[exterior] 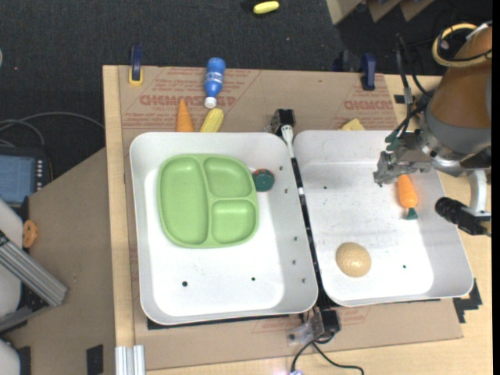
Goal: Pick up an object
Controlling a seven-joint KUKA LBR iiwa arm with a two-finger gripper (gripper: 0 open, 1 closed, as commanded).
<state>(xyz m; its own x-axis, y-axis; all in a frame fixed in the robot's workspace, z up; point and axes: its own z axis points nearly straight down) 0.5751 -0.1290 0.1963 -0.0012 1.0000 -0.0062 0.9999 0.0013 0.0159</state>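
Arm reaches in, end effector (400,170) seemingly touching carrot (407,192).

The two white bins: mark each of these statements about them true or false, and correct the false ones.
1. The green divided plate lies in the left bin. True.
2. The beige ball lies on the green plate. False: it lies in the right bin.
3. The toy carrot is in the right bin, just below the gripper. True.
4. The blue and white bottle stands in the left bin. False: it lies on the board behind the bins.
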